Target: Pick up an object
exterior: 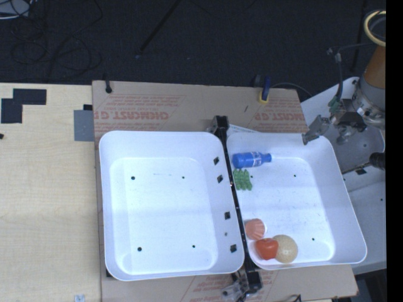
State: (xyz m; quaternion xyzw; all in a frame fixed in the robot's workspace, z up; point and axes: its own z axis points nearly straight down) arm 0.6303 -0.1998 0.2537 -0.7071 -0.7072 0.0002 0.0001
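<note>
Camera view: the gripper [327, 128] sits at the far right corner of the right bin [334, 187], hanging off the arm [371, 87] just over the rim, well apart from anything it could grab. Can't tell how its tips are set from this angle, too small and dark.

All the stuff is bunched along the right bin's left wall. The blue bottle [250, 160] lies on its side near the top, with a green toy [242, 180] just below it. Down at the near corner a pinkish-orange piece [254, 228], a red ball [267, 248] and a pale yellow ball [286, 247] are huddled together, touching. The left bin [119, 168] sits right beside.
</note>
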